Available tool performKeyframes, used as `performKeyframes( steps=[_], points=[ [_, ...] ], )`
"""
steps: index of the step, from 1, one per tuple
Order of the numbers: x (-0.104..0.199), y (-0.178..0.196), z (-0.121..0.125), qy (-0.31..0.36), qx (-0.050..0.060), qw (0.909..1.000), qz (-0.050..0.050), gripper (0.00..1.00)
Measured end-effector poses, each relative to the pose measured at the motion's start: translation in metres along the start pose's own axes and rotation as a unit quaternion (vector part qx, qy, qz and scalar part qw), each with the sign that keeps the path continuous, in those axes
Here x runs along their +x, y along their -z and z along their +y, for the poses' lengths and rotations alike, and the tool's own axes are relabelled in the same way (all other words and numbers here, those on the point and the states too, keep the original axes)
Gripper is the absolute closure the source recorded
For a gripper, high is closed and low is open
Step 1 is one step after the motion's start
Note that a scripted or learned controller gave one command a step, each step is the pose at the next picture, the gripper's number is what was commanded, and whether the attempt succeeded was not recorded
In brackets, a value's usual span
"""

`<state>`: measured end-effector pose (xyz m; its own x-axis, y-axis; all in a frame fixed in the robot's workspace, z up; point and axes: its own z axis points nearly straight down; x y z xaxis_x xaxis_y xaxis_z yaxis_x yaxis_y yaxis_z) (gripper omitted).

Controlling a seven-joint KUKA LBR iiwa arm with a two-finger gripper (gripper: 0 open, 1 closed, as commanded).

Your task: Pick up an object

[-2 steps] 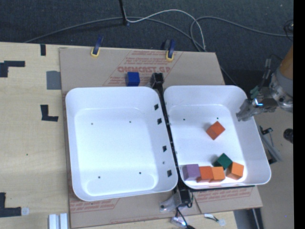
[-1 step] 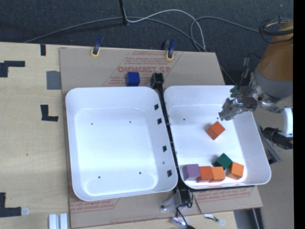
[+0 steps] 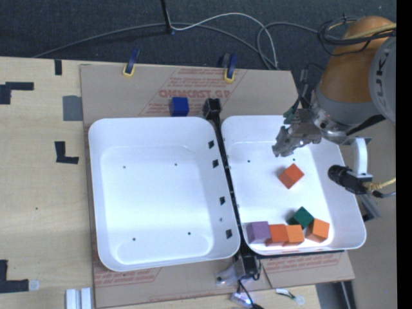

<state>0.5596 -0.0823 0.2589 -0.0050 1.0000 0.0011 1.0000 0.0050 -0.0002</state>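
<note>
In the right bin (image 3: 254,137) an orange block (image 3: 291,176) lies alone near the middle. Along the bin's front edge sit a purple block (image 3: 258,231), an orange block (image 3: 279,234), a second orange block (image 3: 295,234), a green block (image 3: 300,217) and a third orange block (image 3: 318,229). My gripper (image 3: 284,148) hangs over the right bin, just up and left of the lone orange block. Nothing shows between its fingers, and their spread is unclear from this angle.
The left bin (image 3: 106,140) stands beside the right one, with a black divider clamp (image 3: 212,108) between them at the back. A blue block (image 3: 179,105) rests on the cardboard behind the left bin. Cables (image 3: 212,21) run across the dark floor behind.
</note>
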Motion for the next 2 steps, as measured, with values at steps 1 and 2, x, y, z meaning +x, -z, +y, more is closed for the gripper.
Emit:
performKeyframes(
  steps=[1,2],
  points=[
    [0.056,-0.001,0.021,0.0,0.0,1.0,0.0,1.0],
    [0.104,-0.021,0.04,-0.001,0.001,1.0,0.0,1.0]
  ],
)
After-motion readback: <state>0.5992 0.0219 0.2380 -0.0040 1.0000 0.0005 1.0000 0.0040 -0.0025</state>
